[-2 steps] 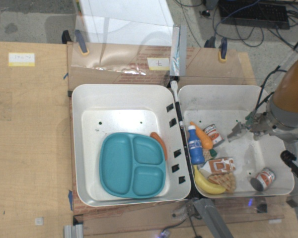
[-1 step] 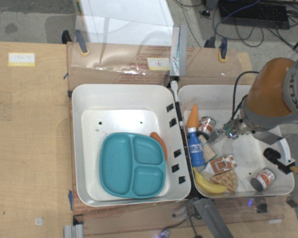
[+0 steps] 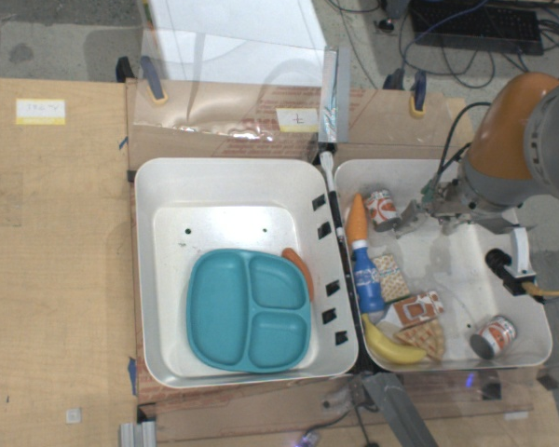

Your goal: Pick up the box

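Observation:
The box (image 3: 417,309), a small red-brown and white carton, lies on its side in the front part of the right bin (image 3: 531,343). It rests against a waffle-patterned piece (image 3: 430,338) and a banana (image 3: 391,345). My gripper (image 3: 413,216) hangs over the back of the same bin, well behind the box and apart from it. It is close to a small red and white can (image 3: 382,207). Nothing shows between its tips.
A carrot (image 3: 356,220), a blue bottle (image 3: 367,282) and a speckled cracker (image 3: 389,272) lie along the right bin's left wall. A silver can (image 3: 493,335) sits at front right. The left bin (image 3: 158,250) holds a teal divided plate (image 3: 250,309) and a sausage (image 3: 300,268).

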`<state>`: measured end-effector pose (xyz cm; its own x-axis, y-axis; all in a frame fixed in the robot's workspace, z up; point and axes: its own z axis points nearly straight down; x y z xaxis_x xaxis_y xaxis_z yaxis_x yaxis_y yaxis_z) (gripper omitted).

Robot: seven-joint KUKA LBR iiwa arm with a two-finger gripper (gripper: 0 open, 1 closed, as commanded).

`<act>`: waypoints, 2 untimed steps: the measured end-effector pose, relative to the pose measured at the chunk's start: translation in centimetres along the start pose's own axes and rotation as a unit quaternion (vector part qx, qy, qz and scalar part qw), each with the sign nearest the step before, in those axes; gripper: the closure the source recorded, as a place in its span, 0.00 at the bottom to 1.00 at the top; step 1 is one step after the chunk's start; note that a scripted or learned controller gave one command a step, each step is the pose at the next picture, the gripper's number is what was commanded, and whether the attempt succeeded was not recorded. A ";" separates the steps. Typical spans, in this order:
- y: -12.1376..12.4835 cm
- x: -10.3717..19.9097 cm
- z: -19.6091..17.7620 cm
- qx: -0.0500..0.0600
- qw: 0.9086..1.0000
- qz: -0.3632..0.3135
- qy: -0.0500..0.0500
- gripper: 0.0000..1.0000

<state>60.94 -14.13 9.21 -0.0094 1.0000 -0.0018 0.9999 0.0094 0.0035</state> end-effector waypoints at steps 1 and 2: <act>-7.3 7.1 0.0 0.002 0.998 -0.056 0.001 0.00; -12.4 7.5 -0.3 -0.004 0.995 -0.099 -0.004 0.00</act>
<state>48.43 -6.78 9.42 -0.2062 0.9784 -0.0107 0.9784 0.2063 0.0101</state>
